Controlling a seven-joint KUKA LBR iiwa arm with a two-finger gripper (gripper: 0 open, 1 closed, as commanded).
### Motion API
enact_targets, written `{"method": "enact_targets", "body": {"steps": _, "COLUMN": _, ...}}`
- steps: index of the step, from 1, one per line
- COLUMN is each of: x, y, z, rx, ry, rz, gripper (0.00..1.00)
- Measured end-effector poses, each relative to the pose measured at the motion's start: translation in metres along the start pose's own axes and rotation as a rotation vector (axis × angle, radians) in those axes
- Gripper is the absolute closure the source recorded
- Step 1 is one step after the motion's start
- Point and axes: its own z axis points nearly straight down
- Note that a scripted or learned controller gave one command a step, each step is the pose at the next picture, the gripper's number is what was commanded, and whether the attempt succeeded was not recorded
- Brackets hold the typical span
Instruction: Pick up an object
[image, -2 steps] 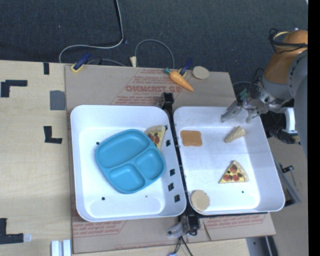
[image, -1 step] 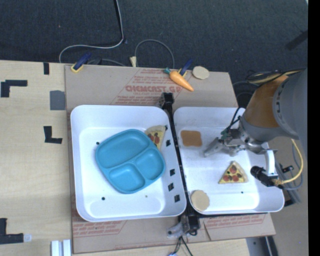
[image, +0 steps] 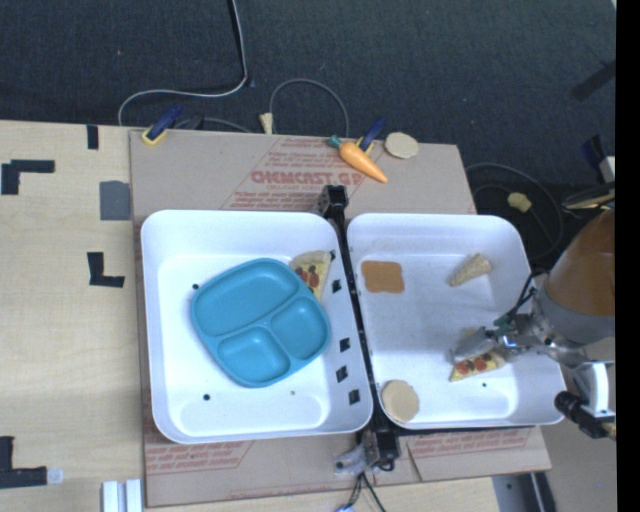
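My gripper (image: 482, 346) is low inside the right bin (image: 430, 232), near its right side, and the grey arm (image: 585, 285) comes in over the bin's right rim. A small pizza slice (image: 476, 368) with red and yellow topping lies on the bin floor just in front of the gripper, touching or nearly touching it. A brown square piece (image: 382, 277), a tan wedge (image: 468, 268) and a round tan biscuit (image: 400, 400) also lie in this bin, all apart from the gripper.
The left bin (image: 165, 300) holds a blue divided plate (image: 261, 321) and a second pizza slice (image: 314, 269) by the divider. On the cardboard behind the bins lie a toy carrot (image: 362, 161) and a round biscuit (image: 402, 146). Cables run along the back.
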Motion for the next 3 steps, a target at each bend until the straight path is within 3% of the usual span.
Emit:
{"method": "enact_targets", "body": {"steps": 1, "x": 0.052, "y": 0.017, "z": 0.0, "rx": -0.003, "ry": -0.002, "rz": -0.008, "gripper": 0.0}}
{"method": "enact_targets", "body": {"steps": 2, "x": 0.104, "y": -0.004, "z": 0.0, "rx": -0.004, "ry": -0.002, "rz": -0.007, "gripper": 0.0}}
{"method": "enact_targets", "body": {"steps": 3, "x": 0.102, "y": -0.003, "z": -0.01, "rx": -0.004, "ry": 0.0, "rz": -0.005, "gripper": 1.0}}
